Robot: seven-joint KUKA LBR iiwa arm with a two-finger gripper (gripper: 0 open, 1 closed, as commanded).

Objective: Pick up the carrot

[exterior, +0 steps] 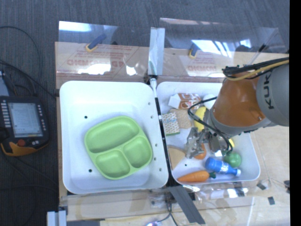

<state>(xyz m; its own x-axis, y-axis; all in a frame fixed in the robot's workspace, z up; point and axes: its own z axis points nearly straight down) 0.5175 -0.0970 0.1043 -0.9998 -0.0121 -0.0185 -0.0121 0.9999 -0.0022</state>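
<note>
Metal two-finger pincer hangs in rt white bin, grip state can't tell; long orange carrot lies just below, apart.

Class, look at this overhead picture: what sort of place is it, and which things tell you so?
Probably a robotics lab test bench, not a kitchen. A grey-and-orange arm reaches over two white bins, one with toy-like food such as a carrot. A control pendant with cables lies on the carpet beside the bench.
</note>
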